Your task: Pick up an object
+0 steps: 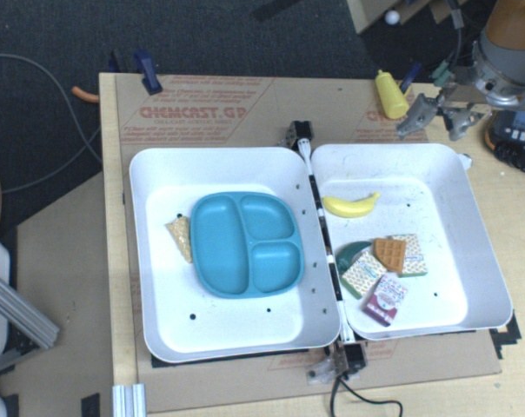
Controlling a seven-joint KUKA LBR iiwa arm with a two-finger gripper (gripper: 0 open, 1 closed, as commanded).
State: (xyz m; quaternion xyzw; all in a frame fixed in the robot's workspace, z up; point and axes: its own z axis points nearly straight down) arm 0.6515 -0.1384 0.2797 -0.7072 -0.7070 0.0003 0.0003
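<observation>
The jaws sit apart and hold nothing at the upper right, so they may miss the small banana or bump the right bin wall.

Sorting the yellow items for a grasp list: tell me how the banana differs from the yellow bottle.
The banana lies inside the right bin; the yellow bottle lies outside both bins on the board behind them. The banana is curved and slim; the bottle is straight and stubbier. The bottle sits nearer the gripper than the banana does. Both are yellow and lie on their sides.
</observation>
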